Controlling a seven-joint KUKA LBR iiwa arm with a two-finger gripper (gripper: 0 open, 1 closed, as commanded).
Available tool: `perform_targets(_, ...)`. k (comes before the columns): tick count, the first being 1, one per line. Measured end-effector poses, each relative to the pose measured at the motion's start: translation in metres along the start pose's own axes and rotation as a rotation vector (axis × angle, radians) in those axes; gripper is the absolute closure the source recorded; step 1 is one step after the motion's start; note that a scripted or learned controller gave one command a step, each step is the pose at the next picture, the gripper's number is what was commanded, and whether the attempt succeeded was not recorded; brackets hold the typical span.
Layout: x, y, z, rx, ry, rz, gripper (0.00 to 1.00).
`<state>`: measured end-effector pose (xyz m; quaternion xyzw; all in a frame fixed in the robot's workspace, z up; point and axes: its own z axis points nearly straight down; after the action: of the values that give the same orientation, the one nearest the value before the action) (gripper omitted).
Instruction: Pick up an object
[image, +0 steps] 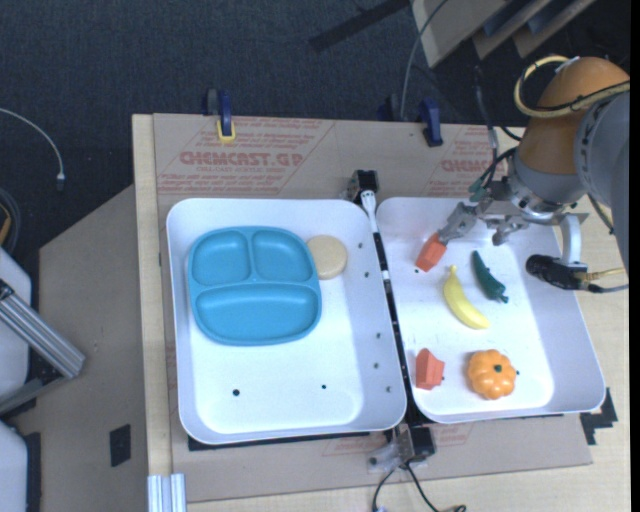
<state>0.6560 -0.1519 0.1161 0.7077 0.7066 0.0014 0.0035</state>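
The gripper (462, 226) pinches only the carrot's (431, 253) top end between its fingers, so lifting may let it slip out.

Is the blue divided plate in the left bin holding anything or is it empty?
Empty. All three compartments of the blue plate show bare blue; the round cookie lies beside its upper right corner, outside it.

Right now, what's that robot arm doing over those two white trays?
The arm's gripper is low over the back of the right bin, right beside a small orange carrot; whether it has hold of it can't be told. A banana, a dark green vegetable, a red piece and an orange pumpkin lie nearby. The left bin holds a blue divided plate and a pale cookie.
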Motion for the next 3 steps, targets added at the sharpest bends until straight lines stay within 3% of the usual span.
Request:
perform_targets(1,0.001,-0.001,0.033,0.012,0.004,-0.002,0.0)
perform_targets(2,0.001,0.001,0.02,0.005,0.002,-0.003,1.0)
perform_targets(3,-0.006,0.003,-0.027,0.0,0.0,-0.002,1.0)
